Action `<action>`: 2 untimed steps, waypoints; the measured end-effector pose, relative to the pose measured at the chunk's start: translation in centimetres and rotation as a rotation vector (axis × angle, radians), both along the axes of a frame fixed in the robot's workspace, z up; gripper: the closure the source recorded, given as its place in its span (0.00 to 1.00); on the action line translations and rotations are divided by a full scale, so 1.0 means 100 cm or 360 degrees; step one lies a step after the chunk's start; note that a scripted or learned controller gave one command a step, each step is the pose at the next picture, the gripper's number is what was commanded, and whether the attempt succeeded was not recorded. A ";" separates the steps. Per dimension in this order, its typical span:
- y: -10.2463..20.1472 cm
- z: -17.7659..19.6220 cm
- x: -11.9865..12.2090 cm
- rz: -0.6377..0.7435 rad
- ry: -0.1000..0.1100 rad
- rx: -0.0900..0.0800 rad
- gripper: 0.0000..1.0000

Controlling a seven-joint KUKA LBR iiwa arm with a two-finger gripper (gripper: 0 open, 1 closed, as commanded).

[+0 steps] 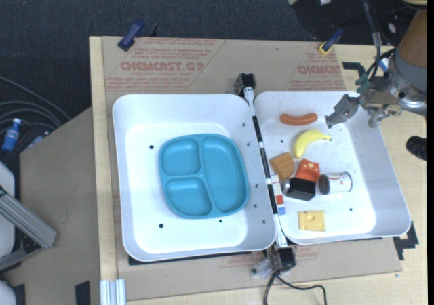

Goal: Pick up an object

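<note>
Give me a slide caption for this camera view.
Gripper open above right bin of toy food; blue plate in left bin.

Left shallow white bin (129,161): blue three-compartment plastic plate (203,175), lying flat. Right shallow white bin (380,188): red sausage (298,118), yellow banana (310,141), brown cracker-like square (282,165), red-and-black box (304,179), small white can (336,182), yellow cheese slice (312,221). Hand (357,112) above right bin's far right corner, fingers spread, nothing between them.
</note>
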State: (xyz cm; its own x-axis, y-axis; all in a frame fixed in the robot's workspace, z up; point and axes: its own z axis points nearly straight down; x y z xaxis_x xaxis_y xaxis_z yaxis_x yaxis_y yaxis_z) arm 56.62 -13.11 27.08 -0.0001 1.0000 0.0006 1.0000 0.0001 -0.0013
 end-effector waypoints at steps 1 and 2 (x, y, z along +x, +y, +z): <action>-0.006 -0.085 0.061 0.0001 0.0001 -0.0001 0.00; -0.016 -0.187 0.079 0.0000 0.0002 0.0000 0.00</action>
